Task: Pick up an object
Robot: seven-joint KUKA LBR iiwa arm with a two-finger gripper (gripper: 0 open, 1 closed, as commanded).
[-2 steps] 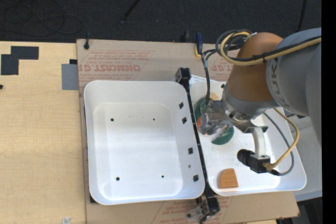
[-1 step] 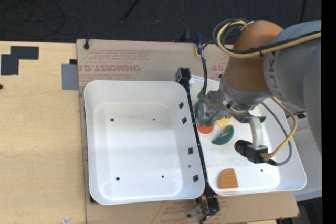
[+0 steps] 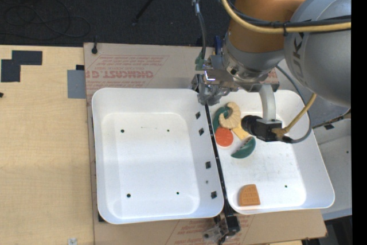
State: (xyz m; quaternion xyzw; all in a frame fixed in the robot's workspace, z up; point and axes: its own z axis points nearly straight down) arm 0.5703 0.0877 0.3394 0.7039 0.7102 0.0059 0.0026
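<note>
My gripper (image 3: 209, 96) hangs low over the far left corner of the right bin (image 3: 309, 181), under the orange band of the arm. Just in front of it lies a cluster of small things: a cream and green curved piece (image 3: 229, 115), a red-orange round piece (image 3: 223, 137), a yellow piece (image 3: 241, 133) and a teal crescent (image 3: 245, 148). A tan square block (image 3: 249, 195) lies alone near the bin's front edge. Nothing shows held at the gripper.
The left bin (image 3: 103, 123) stands beside the right one, parted by a divider wall (image 3: 207, 152) with black clips. Both bins rest on a cardboard sheet (image 3: 132, 69) on the wooden bench. The arm's grey body (image 3: 327, 37) overhangs the right bin's far side.
</note>
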